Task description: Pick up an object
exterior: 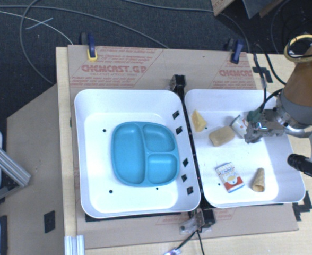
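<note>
In the right bin (283, 193) lie several small objects: a yellow wedge (199, 121) near the divider, a tan lump (222, 136), a small white and orange box (230, 177) and a tan cone (259, 180). A small grey-white item (239, 125) sits at the upper middle of that bin. My gripper (253, 128) hangs low over the bin, right beside this item on its right side and seemingly touching it. The grey arm with its orange band (304, 84) reaches in from the right.
The left bin (92, 158) holds a blue divided plate (144, 153). A black divider strip (185, 142) runs between the bins. Blue clamps (92, 51) (236, 51) grip the board's far edge. Cables trail across the dark floor behind.
</note>
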